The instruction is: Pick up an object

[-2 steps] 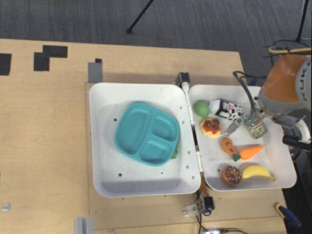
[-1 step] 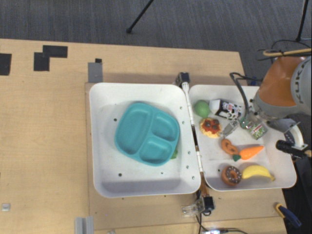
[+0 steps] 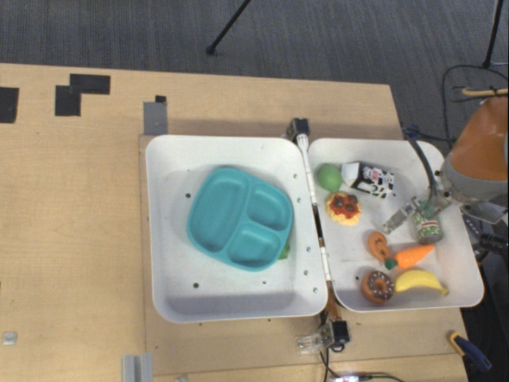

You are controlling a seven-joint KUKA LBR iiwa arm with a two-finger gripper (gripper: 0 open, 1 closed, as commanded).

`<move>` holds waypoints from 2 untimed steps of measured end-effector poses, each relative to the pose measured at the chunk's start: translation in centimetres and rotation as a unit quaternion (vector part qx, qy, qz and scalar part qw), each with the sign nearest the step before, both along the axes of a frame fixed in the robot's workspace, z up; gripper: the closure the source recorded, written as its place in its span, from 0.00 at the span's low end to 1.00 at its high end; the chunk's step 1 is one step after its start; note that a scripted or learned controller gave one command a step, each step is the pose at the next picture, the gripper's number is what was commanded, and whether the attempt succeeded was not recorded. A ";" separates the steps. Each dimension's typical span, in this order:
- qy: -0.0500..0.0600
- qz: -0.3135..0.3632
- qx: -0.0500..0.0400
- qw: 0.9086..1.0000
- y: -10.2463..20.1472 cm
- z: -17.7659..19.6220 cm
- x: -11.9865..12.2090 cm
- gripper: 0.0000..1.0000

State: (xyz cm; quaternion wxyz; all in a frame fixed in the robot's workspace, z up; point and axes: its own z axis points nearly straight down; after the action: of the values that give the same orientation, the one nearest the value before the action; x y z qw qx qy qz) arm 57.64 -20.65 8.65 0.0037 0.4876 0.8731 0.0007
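Banana (image 3: 420, 282), donut (image 3: 377, 286), carrot (image 3: 414, 255) below gripper (image 3: 406, 216).

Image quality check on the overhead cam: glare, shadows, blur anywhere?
Camera view: lighting even and soft, no hard glare on the white bins; faint shadow under the teal tray; small toys like the banana read a bit soft; the gripper is slightly blurred, the orange band defocused at the frame's edge.

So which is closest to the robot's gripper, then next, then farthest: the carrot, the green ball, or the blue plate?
Counting from the gripper:
1. Carrot, just below it in the right bin.
2. Green ball, at that bin's upper left corner.
3. Blue plate, over in the left bin.
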 end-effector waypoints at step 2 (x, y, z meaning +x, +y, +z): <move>0.001 -0.019 0.001 1.000 5.8 6.3 -4.6 1.00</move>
State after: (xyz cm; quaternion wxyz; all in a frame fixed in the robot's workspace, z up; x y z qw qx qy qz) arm 53.06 -14.89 14.92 0.0020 0.5043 0.8635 0.0012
